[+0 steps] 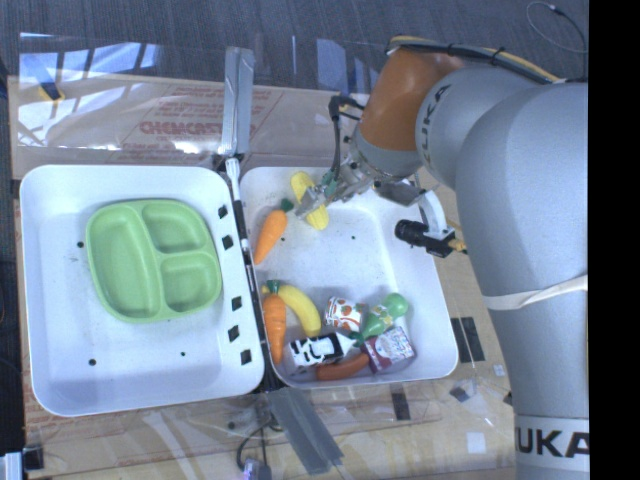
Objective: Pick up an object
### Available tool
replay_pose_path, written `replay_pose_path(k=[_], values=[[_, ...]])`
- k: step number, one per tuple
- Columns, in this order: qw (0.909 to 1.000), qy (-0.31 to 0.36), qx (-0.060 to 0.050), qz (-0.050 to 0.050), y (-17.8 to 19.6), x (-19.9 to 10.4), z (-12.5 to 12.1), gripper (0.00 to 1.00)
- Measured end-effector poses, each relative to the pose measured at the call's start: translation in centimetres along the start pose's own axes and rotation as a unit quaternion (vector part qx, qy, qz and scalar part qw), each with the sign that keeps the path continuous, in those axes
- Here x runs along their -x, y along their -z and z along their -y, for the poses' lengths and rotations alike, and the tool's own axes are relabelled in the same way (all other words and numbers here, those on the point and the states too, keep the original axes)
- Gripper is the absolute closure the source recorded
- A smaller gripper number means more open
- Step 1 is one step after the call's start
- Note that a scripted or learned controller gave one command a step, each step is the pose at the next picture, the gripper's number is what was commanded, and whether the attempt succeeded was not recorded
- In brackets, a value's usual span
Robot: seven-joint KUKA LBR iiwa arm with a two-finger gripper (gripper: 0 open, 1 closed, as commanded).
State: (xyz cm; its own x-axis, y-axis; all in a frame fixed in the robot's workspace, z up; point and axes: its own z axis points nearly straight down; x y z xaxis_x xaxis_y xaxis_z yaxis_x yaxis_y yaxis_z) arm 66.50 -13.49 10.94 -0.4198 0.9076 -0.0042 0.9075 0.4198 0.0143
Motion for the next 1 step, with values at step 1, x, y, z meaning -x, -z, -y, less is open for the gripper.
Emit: replay_pose_path(k=[1], values=[[0.9999, 0.01, -0.009, -0.003, 7.98, -5.48, -1.84, 1.0]])
